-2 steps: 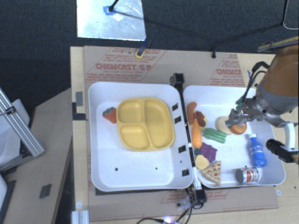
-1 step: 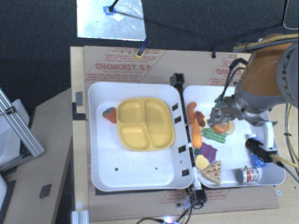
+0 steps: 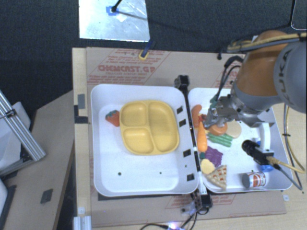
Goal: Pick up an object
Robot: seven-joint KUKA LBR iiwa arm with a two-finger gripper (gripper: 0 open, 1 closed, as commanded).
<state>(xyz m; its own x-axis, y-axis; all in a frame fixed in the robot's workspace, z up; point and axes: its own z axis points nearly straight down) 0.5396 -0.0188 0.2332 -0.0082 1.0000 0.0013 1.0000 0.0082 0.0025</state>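
Yellow tray (image 3: pixel 146 127), orange carrot (image 3: pixel 202 139), purple grapes (image 3: pixel 214 155), white bins (image 3: pixel 103 143), grey-and-orange arm (image 3: pixel 268 71).

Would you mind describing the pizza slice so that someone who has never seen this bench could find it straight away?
Start at the right bin, the one the arm reaches into, and go to its near-left corner. The pizza slice lies there, just below a pale yellow piece and a purple toy. It is the only flat triangle, tan with red spots, unlike the long orange carrot further up.

Arm (image 3: pixel 268 75) reaches over right bin (image 3: pixel 278 181) (toy food inside), yellow tray (image 3: pixel 146 127) left.
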